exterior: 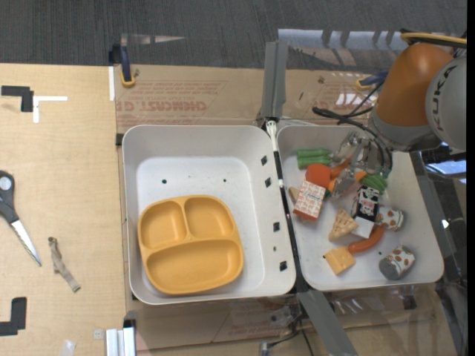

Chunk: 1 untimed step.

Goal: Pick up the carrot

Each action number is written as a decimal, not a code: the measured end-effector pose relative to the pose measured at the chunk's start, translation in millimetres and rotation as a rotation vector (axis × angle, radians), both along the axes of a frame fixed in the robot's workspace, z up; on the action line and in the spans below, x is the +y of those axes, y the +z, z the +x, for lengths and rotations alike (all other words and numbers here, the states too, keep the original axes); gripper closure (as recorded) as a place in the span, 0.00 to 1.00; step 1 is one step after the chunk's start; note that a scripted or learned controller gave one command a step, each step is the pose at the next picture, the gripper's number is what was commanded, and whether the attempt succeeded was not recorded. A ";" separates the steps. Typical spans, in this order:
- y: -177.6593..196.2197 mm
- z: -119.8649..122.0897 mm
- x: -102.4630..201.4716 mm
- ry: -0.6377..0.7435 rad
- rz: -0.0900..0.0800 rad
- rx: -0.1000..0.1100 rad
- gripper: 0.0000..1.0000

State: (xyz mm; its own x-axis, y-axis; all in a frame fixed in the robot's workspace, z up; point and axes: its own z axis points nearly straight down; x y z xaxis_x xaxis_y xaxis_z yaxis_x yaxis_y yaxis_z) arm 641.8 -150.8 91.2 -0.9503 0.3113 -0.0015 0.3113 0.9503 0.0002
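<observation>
The carrot shows as a thin orange piece with a green leafy end, lying in the upper middle of the right bin. My gripper hangs straight down over the carrot's left part, low among the toys, and covers part of it. A thicker orange chunk lies just left of the gripper, and I cannot tell whether it belongs to the carrot. Nothing is visibly lifted.
Around the gripper lie a green vegetable, a red and white carton, a black and white carton, a tan wedge, a red sausage, a cheese block and a spotted grey toy. The left bin holds a yellow divided plate.
</observation>
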 end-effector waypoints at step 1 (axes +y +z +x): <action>0.0 0.0 0.0 0.000 0.000 0.000 0.00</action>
